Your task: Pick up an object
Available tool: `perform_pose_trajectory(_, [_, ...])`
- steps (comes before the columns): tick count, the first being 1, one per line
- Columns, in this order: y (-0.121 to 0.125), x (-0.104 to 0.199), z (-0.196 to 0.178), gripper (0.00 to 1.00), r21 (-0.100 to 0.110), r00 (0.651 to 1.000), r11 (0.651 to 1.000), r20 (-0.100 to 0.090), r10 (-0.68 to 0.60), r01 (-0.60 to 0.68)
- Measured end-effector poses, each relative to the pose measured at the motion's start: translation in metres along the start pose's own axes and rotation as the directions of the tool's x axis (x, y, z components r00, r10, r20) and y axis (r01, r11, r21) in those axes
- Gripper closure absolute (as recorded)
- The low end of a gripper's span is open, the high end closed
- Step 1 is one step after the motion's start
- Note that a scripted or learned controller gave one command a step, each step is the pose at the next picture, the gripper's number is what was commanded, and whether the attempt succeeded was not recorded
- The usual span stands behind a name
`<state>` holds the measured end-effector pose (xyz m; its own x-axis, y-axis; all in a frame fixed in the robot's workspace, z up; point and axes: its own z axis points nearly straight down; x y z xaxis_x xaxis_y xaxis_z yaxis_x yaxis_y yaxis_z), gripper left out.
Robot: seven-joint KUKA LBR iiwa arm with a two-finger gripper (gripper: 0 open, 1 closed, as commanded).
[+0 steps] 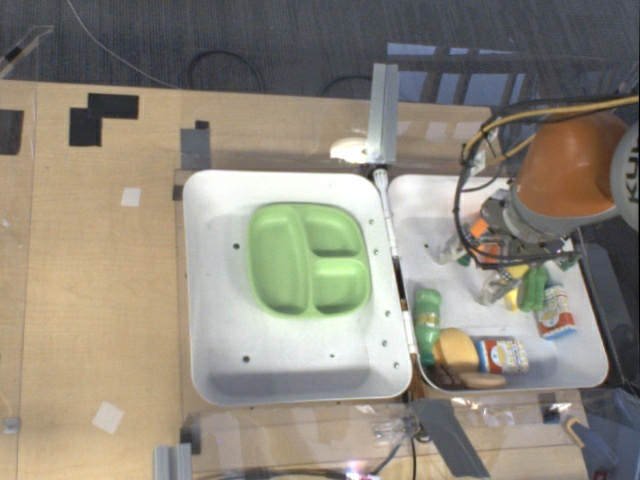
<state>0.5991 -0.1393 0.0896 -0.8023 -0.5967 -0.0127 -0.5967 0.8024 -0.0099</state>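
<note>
We see the grey arm with its orange band (565, 168) low over the right-hand shallow white bin (430, 208), seemingly at the grasp step. Its jaws are buried in a clutter of small yellow and green plastic pieces (525, 290); we cannot tell how they stand. Next comes a clean lift. The glossy green bottle (427, 320) and the labelled can (498, 354) lie lower left; the moulded green divided tray (306, 259) fills the left bin.

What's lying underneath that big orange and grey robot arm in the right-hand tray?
Under the arm, in the right bin, small items cluster: something green, a yellow piece and a red-and-white packet. The arm covers whatever lies directly beneath its wrist.
</note>
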Motion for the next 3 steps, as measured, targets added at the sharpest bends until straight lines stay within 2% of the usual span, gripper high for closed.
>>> perform_pose_trajectory(1, [-0.002, -0.005, -0.015, 1.0, 0.009, 1.0, 1.0, 0.015, 0.002, -0.002])
perform_pose_trajectory(2, [-0.052, 0.042, -0.046, 1.0, -0.003, 0.965, 0.965, -0.004, -0.262, 0.262])
perform_pose_trajectory(3, [-0.023, 0.001, -0.001, 1.0, 0.0, 0.946, 0.946, -0.001, 0.324, -0.324])
